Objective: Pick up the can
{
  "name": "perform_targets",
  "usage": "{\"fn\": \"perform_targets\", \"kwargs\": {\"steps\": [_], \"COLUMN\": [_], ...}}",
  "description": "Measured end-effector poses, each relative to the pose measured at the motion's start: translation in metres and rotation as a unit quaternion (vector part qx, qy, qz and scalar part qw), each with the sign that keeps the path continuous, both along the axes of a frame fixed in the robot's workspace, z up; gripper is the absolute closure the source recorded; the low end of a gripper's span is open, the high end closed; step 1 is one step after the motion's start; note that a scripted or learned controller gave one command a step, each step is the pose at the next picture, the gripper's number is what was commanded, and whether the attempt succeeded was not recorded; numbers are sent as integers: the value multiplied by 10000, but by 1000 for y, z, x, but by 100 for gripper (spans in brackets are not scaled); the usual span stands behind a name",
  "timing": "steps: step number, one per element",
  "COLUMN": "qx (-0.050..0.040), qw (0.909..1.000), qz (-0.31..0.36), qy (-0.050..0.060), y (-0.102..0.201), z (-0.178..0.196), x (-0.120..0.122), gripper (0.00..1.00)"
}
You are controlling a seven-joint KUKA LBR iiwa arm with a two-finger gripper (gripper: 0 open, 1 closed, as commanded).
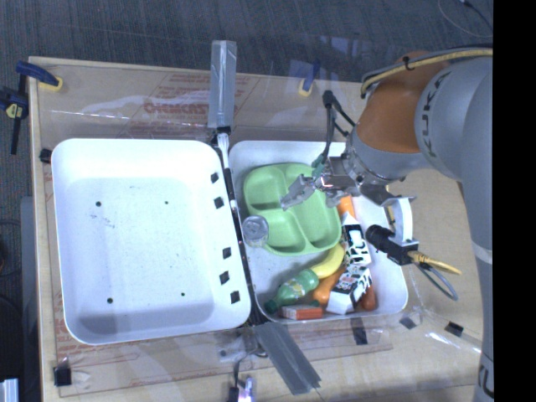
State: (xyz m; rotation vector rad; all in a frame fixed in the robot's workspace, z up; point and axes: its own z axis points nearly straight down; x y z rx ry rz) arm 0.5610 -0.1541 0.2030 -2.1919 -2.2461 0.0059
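The arm (435, 107) leans in from the right, its orange band above the wrist, and the tool (303, 189) hangs over the green divided tray (285, 212) in the right bin (276, 151). From here I cannot tell whether the tool is wide or narrow; its metal tip is a blur against the green plastic, and nothing shows plainly gripped in it. The can (255, 229) lies at the tray's left edge, just beside the wall between the two bins, its round silvery end facing up, apart from the tool. Below the tray a yellow banana (328, 264) curves along its lower corner, touching a green bottle (295, 291) and an orange piece (324, 290). A black-and-white carton (358, 262) lies along the bin's right side among that clutter. The left bin (138, 241) sits alongside on the wooden desk (126, 99), with blue clamps (38, 75) at the desk's far left corner.
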Motion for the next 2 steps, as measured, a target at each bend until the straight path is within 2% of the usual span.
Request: {"fn": "perform_targets", "kwargs": {"steps": [1,2], "qx": [0,6], "qw": [9998,9998], "qz": [173,-195], "qy": [-24,2], "y": [2,24], "z": [92,-29], "x": [-27,-85], "gripper": [0,0]}}
